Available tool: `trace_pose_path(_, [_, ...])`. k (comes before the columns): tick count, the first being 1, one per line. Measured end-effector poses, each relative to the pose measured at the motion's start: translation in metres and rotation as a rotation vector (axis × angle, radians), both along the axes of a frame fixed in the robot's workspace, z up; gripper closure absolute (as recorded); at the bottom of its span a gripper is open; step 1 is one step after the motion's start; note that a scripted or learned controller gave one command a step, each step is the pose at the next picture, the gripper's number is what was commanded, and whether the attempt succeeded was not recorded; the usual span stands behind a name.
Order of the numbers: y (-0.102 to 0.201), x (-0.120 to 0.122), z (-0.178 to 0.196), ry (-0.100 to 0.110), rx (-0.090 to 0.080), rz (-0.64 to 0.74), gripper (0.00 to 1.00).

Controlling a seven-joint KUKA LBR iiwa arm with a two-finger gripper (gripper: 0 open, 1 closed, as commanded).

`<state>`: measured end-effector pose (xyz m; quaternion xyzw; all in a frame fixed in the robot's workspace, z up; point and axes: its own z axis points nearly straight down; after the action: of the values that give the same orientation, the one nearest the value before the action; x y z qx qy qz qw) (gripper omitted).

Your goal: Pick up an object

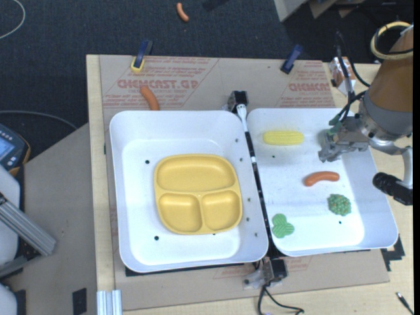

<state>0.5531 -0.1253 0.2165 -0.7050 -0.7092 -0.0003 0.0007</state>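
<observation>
In the right bin point(374, 231) lie a yellow corn cob point(283, 138) near the back, an orange sausage point(321, 178) in the middle, a dark green broccoli piece point(339, 205) and a lighter green leafy piece point(283, 226) near the front. My gripper point(331, 148) hangs over the back right of this bin, right of the corn cob and just above the sausage. Nothing shows between its fingers.
The left bin point(131, 149) holds a yellow three-compartment tray point(197, 193). A second orange sausage point(149, 98) lies on the cardboard behind the left bin, and another point(182, 11) on the dark floor. Clamps point(140, 56) pin the board's back edge.
</observation>
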Motion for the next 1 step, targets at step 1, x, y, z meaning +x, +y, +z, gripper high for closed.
trace_pose_path(1, [0.0590, 0.0066, 0.0123, -0.005, 0.000, 0.001, 1.00])
